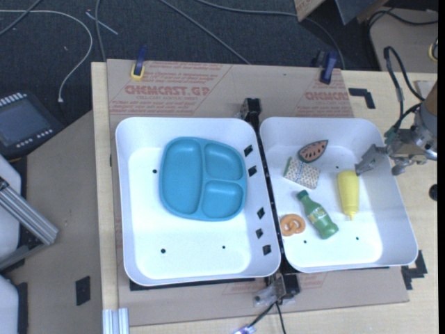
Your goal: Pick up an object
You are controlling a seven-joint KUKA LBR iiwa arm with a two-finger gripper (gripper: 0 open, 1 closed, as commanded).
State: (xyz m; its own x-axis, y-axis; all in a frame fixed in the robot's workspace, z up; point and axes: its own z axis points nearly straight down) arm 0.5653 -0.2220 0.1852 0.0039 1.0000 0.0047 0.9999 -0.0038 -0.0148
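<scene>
Gripper [379, 160] hangs open and empty; yellow mustard bottle [348, 193] lies just left, long axis near-to-far.

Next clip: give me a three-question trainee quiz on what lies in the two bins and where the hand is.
1. True or false: the blue plate lies in the left bin.
2. Which thing in the right bin lies closest to the hand? A) green bottle B) yellow bottle C) pretzel
3. Fill in: the watermelon slice lies toward the ______ edge of its bin, beyond the patterned packet.

Key
1. True.
2. B. The yellow bottle lies just below and left of the hand in the view.
3. Far (top of the view).
</scene>
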